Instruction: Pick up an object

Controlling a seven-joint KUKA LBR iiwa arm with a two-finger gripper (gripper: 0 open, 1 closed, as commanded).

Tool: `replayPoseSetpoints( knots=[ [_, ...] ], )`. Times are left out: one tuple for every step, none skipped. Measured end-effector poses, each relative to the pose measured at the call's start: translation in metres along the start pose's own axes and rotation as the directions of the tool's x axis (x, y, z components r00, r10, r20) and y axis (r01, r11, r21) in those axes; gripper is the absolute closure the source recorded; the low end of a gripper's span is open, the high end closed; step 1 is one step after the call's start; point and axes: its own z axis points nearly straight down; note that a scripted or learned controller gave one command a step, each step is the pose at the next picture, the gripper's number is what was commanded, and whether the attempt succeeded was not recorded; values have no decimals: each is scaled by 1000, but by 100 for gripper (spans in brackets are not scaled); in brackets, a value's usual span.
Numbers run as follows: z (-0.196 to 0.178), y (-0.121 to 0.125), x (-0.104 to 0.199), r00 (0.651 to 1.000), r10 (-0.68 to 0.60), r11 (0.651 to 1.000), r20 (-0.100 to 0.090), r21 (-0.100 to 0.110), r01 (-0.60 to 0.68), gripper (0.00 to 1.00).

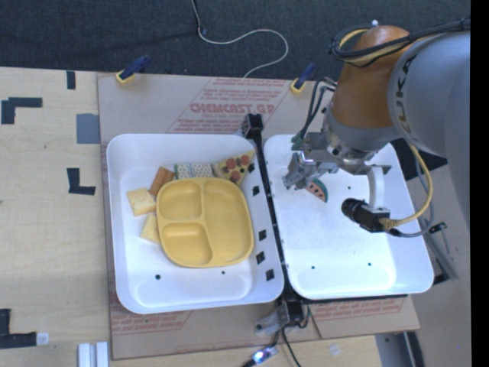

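My gripper (303, 176) is low over the upper left part of the right bin (344, 266), close to the divider between the bins. A small watermelon-slice toy (318, 189), red with a green rind, sits right at the gripper's tip on its right side. Whether the slice is held or just lies on the bin floor beside the gripper I cannot tell. The arm's orange band and grey wrist rise above it toward the upper right.
In the left bin (126, 274) a yellow divided plate (205, 222) lies in the middle. A pizza slice (235, 167), a brown cracker (160, 180) and pale toast pieces (141, 202) lie around the plate's upper and left sides. A black cabled fitting (365, 214) hangs over the right bin.
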Motion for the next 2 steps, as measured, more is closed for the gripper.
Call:
replayPoseSetpoints(
  knots=[
    [-5,-22,42,1000,-2,1000,-1,-1,2,100],
    [5,-34,44,1000,4,1000,1,0,-4,100]
  ],
)
